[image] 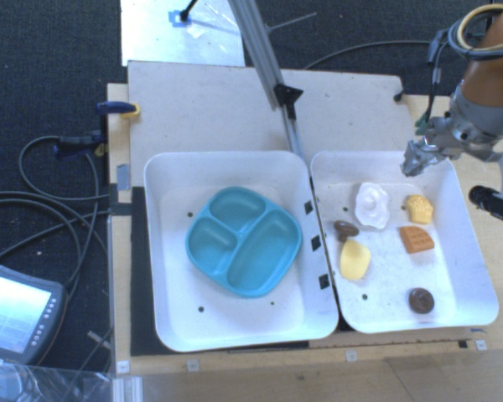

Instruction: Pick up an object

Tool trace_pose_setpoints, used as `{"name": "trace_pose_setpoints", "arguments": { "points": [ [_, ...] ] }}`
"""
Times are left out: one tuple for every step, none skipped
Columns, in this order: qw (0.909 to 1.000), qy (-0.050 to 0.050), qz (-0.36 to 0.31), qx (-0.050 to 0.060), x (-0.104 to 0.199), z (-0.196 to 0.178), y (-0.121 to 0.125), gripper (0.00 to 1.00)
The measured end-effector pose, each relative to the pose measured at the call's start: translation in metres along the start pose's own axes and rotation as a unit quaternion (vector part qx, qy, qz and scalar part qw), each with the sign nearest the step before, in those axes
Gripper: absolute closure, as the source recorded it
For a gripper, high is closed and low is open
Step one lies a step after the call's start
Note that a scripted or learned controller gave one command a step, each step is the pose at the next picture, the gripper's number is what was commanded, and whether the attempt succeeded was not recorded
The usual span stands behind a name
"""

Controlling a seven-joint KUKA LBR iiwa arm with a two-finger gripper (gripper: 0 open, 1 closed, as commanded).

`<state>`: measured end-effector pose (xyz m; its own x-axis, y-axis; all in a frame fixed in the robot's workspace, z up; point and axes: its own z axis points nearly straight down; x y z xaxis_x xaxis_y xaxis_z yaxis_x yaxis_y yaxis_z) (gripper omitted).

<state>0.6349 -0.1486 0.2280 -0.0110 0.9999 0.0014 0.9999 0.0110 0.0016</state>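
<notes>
Below and left of the tool [414, 162], apart, lies the white object [371, 205]; tool's state unclear.

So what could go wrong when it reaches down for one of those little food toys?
The toys lie crowded: the brown piece touches the yellow one, and the white piece sits close by, so the gripper may nudge neighbours or catch two. It also hangs near the right bin's far rim, which it might clip on descending. The small round brown piece looks low, perhaps hard to pinch.
</notes>
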Motion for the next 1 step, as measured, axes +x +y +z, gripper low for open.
{"name": "trace_pose_setpoints", "arguments": {
  "points": [
    [1.0, 0.0, 0.0, 0.0, 0.0455, -0.0077, -0.0133, 1.0]
  ]
}}
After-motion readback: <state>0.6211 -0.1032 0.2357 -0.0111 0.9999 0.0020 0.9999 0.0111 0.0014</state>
